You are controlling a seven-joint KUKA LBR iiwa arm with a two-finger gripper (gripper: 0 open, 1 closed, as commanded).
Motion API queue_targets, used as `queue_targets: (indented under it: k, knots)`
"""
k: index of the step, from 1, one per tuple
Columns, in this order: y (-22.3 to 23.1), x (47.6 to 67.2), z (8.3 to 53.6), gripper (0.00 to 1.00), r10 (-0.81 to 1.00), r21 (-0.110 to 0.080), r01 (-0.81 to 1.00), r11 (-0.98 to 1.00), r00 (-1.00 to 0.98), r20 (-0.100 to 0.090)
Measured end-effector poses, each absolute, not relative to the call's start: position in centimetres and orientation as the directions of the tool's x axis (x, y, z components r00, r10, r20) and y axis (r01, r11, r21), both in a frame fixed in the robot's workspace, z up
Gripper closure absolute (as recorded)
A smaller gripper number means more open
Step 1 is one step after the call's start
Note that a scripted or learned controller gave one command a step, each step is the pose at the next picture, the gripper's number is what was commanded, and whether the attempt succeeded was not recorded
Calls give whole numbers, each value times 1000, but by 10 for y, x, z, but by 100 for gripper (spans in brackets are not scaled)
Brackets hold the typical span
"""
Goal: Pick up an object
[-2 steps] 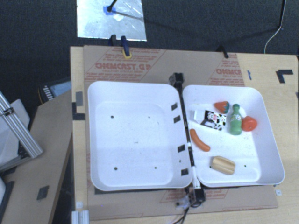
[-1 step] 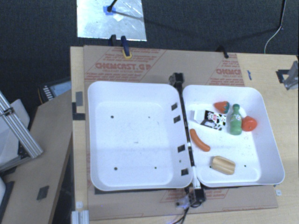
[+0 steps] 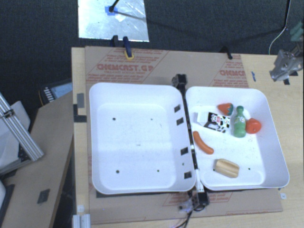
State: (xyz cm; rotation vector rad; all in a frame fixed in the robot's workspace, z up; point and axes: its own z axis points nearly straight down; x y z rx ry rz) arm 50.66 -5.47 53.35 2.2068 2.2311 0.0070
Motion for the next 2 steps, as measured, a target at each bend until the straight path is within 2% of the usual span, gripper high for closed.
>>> queue_targets:
  k: [1,2]
  knots:
    - [-2,517,535,100,1000,3,1000,9,-9,1]
    - [39,485,498,100,1000,-1,1000,9,-9,1]
